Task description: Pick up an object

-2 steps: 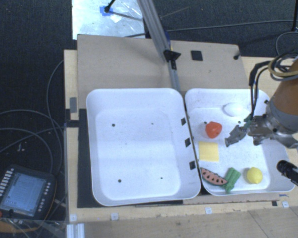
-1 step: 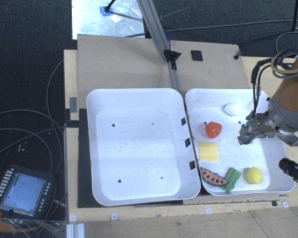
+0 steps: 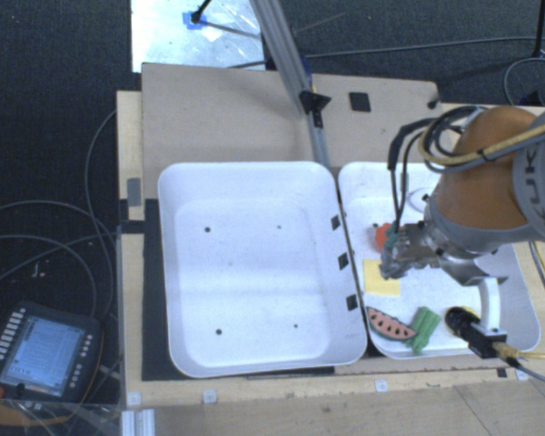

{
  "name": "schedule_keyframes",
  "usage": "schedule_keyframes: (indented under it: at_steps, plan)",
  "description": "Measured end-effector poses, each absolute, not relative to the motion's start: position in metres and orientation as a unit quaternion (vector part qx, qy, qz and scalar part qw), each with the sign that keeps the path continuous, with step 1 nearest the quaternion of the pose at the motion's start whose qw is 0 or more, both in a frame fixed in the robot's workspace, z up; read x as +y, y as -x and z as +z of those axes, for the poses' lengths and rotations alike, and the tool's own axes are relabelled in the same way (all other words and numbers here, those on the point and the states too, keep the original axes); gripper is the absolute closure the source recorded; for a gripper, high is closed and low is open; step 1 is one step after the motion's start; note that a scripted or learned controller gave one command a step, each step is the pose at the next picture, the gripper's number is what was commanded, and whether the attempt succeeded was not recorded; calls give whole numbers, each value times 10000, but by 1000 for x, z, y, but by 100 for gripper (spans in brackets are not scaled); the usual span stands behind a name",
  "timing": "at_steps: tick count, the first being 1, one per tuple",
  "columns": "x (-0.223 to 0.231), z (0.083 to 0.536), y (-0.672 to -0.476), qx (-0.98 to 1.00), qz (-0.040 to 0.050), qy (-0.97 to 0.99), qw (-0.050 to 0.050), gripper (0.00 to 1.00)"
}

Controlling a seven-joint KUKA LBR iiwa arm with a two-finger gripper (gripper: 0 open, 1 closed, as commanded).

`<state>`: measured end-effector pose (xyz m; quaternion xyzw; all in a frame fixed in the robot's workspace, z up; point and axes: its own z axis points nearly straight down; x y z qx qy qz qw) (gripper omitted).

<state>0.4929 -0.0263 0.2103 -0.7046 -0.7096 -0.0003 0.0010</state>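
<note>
We see the hand (image 3: 398, 260) low in the right bin (image 3: 525, 321), over a yellow block (image 3: 382, 281); whether it grips, we cannot tell. Nothing looks lifted yet.

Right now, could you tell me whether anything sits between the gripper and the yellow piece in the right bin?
Nothing visible does. The gripper hangs right at the yellow piece's upper edge, the orange object lies beside it, and the watermelon slice and green block lie nearer the front.
</note>
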Motion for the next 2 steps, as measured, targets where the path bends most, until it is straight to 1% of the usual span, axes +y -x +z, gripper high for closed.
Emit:
schedule_keyframes:
  at_steps: [1,2]
  plan:
    - [-30,211,-493,-7071,-3,7071,-2,0]
    - [-29,186,-506,-7072,4,7070,3,0]
